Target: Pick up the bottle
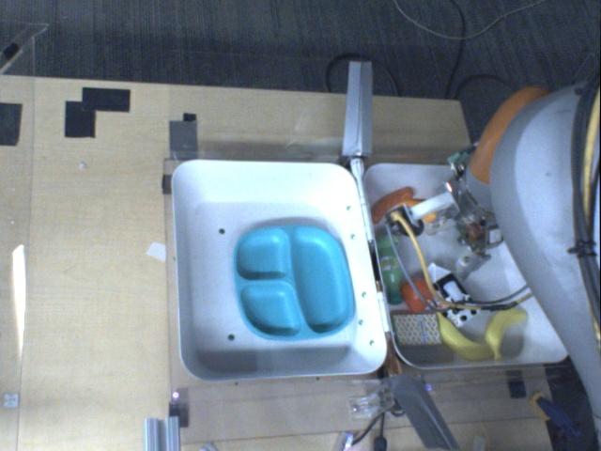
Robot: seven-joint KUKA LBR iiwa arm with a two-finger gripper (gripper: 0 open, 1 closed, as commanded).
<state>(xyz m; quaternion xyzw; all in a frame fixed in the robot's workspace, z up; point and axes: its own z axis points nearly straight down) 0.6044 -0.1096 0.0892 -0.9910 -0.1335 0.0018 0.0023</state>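
Observation:
A green bottle (387, 263) lies lengthwise against the left wall of the right bin (545, 350). A yellow cable crosses just to its right. My gripper (472, 229) hangs low over the middle of the right bin, under the grey arm with its orange band (502, 125). It is to the right of the bottle and apart from it. Nothing shows between the gripper and the bottle except the cable and a white piece (430, 205).
The right bin also holds a banana (481, 336) at the front, a mesh-patterned pad (416, 327), an orange-red item (392, 200) at the back and a red one (415, 296). In the left bin (202, 252) lies a blue divided plate (291, 280).

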